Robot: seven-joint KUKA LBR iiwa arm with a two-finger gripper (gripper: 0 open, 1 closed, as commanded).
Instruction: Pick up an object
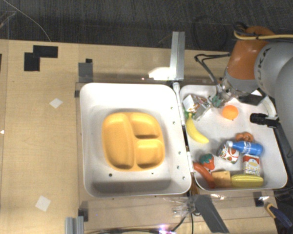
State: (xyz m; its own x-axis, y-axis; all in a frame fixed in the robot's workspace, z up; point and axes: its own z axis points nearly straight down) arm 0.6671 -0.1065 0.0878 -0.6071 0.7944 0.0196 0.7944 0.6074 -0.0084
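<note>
The right bin (pixel 282 177) holds every candidate. The claw (pixel 218 100) hangs over its far left corner. The crumpled silver packet (pixel 196 105) lies just left of it, nearly touching, the orange ball (pixel 229 112) just right. How wide the claw stands, I cannot tell.

Yellow divided tray (pixel 133 140), white bins (pixel 93 130), orange ball (pixel 230 112), yellow banana (pixel 196 132), blue bottle (pixel 247 148)

My gripper (pixel 218 100) sits over the right bin's (pixel 278 152) far left corner, just beside a crumpled silver packet (pixel 196 105) lying flat; an orange ball (pixel 230 112) rests nearby.
</note>
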